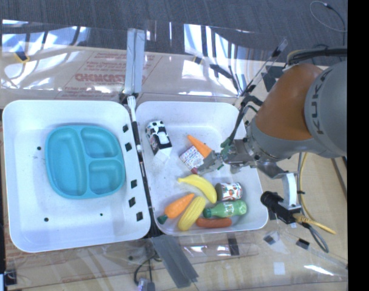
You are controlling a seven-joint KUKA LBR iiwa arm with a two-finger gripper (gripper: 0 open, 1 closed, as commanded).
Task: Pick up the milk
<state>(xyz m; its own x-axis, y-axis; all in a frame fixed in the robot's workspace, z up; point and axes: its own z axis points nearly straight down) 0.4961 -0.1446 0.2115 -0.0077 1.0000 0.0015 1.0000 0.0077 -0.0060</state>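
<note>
The milk (158,137), a small black-and-white carton, lies on its side in the upper left part of the right bin (190,110), close to the divider between the two bins. The end effector (213,162) sits right of centre in that bin, low among the clutter, just beside a small white and red packet (191,157) and an orange carrot (198,145); I cannot tell whether it is released or clenched, and nothing is clearly held in it. It is well apart from the milk, so the likely failure is a grasp on the wrong item: the packet, the carrot or the banana (198,186) just below could be caught or pushed instead. Reaching left, the arm could also nudge the carton against the bin wall, where a clean closing becomes hard. The left bin holds a blue tray (85,162).
</note>
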